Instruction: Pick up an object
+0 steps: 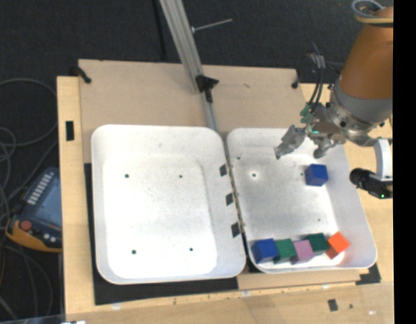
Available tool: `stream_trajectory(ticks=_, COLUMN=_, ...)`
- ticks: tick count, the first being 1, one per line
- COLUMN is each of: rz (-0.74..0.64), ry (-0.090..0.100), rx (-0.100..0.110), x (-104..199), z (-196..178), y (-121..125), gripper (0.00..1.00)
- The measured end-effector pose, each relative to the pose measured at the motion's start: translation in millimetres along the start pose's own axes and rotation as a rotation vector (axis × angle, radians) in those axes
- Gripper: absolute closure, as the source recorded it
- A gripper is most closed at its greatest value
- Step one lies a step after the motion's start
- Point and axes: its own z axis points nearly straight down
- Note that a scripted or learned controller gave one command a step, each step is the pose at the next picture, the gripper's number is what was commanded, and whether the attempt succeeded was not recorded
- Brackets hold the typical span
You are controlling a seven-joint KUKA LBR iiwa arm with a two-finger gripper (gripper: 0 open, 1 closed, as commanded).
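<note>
My gripper (304, 150) hangs over the far part of the right bin (282, 201), its two fingers spread open with nothing between them. A blue cube (317, 175) lies alone just in front of the gripper and slightly to its right, apart from the fingers. Along the bin's near wall runs a row of blocks: a blue one (265, 250), a green one (286, 250), a pale purple one (303, 250), a dark green one (319, 242) and an orange one (338, 244), packed side by side.
The left bin (161, 201) sits beside the right one, joined by dark clips (229, 200) along the shared edge. A slanted metal pole (188, 49) rises behind the bins. Cables and a pendant (36, 211) lie off the bench at left.
</note>
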Motion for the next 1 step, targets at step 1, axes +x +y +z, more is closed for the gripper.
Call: stream_trajectory(ticks=1, rz=0.004, ry=-0.003, rx=-0.001, x=-46.5, z=11.7, y=28.6, gripper=0.0)
